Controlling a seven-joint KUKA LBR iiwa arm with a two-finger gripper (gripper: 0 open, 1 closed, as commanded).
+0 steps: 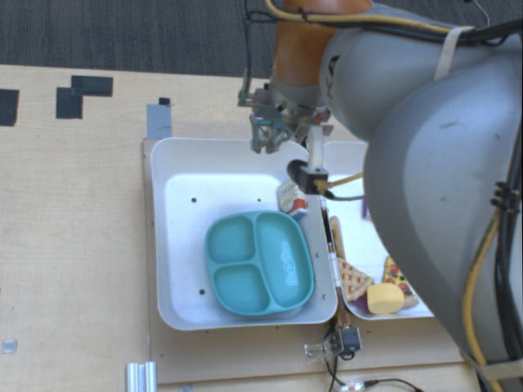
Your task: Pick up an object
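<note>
Pale wooden bench (73, 243), glossy white bin (176, 219), smooth teal three-part plate (259, 261); metal gripper (265, 137) above rim, finger state unclear.

Below the gripper's fingers (266, 140), the left bin (163, 219) looks like smooth white plastic with a soft sheen, and the teal divided plate (259, 263) in it looks like matt plastic. The bench (73, 235) is pale wood-grain board, matt. The arm (441, 162) above and right of the fingers has smooth grey casing with a glossy orange band (315, 23).
</note>
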